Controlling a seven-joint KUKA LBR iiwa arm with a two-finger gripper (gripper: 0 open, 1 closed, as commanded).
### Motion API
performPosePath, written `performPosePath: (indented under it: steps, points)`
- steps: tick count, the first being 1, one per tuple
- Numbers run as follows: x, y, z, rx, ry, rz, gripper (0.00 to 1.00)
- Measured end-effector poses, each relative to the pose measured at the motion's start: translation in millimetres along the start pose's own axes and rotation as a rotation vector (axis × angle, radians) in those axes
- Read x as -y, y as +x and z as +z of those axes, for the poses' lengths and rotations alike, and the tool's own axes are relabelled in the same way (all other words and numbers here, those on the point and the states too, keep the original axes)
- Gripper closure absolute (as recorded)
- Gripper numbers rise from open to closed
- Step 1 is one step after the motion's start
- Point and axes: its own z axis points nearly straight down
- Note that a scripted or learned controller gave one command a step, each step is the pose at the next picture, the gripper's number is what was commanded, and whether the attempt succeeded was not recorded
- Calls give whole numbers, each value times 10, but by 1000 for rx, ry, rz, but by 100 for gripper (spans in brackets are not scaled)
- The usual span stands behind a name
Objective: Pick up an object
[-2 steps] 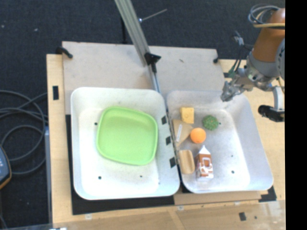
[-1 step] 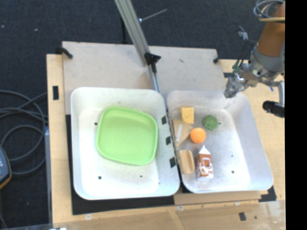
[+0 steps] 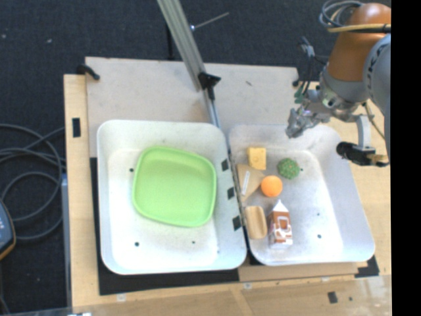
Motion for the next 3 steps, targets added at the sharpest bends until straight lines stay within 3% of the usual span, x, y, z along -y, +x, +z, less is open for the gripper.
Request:
performPosePath:
  steps: [1,3]
  points:
    - [50,499,-137,0,-1,0,100]
    - [405,1360,-134,0,1,1,100]
